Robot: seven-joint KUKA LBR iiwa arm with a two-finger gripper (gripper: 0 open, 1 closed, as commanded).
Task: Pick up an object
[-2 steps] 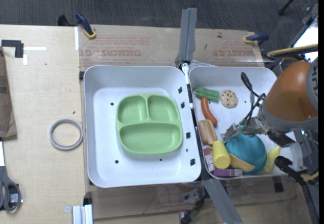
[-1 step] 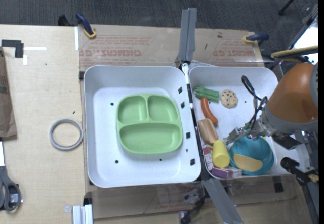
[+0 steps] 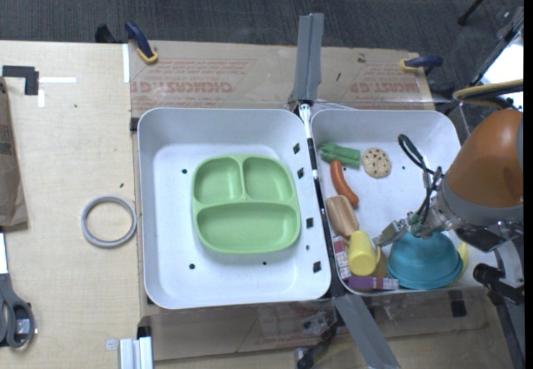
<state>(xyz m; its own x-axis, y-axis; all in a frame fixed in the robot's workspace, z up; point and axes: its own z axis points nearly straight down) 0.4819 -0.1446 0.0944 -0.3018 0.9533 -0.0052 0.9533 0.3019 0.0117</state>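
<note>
The robot arm reaches into the right bin point(image 3: 441, 122) from the right side. Its gripper point(image 3: 414, 227) hangs low over the blue bowl point(image 3: 425, 261), which lies upside down in the near corner of that bin. The gripper is right at the top of the bowl, close or maybe touching. I cannot tell how the gripper is set, because it is small and dark here, and nothing is seen held in it.

The toys are all bunched up in this bin, so there is lots to pick from. A yellow cup point(image 3: 361, 253) stands just beside the bowl. A little bread roll point(image 3: 341, 213), an orange carrot point(image 3: 343, 182), a green bean pod point(image 3: 340, 154) and a cookie point(image 3: 376, 162) lie farther back.

The left bin point(image 3: 158, 217) has a green plate point(image 3: 246, 204) with three parts lying flat in it.

I think the arm is coming down to grab the bowl, and the round top may be slippery to grab
</note>
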